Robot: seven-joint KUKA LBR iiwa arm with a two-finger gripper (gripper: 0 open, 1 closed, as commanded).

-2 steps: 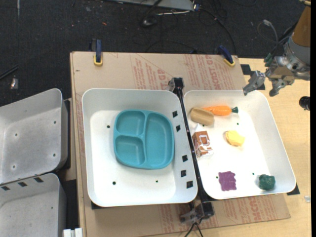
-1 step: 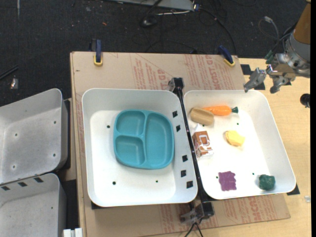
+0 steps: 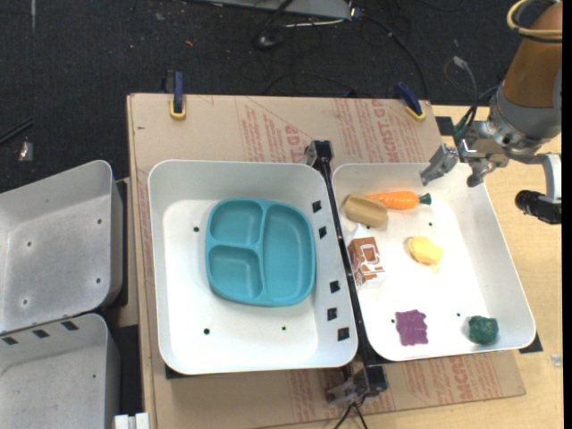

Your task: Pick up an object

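End effector (image 3: 458, 165) spread open, holding nothing, above right bin's (image 3: 511, 280) far edge, carrot (image 3: 395, 200) lower-left nearby.

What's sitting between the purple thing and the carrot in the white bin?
In the camera view, a small brown-and-white carton and a yellow lemon-like piece lie between the purple square and the toy carrot, inside the right bin.

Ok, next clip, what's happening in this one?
A robot arm reaches in from the right, its gripper open above the far edge of the right bin with nothing between its fingers. That bin holds a carrot, a bread roll, a small carton, a yellow piece, a purple piece and a green ball. The left bin holds a teal divided plate. Nothing is picked up yet.
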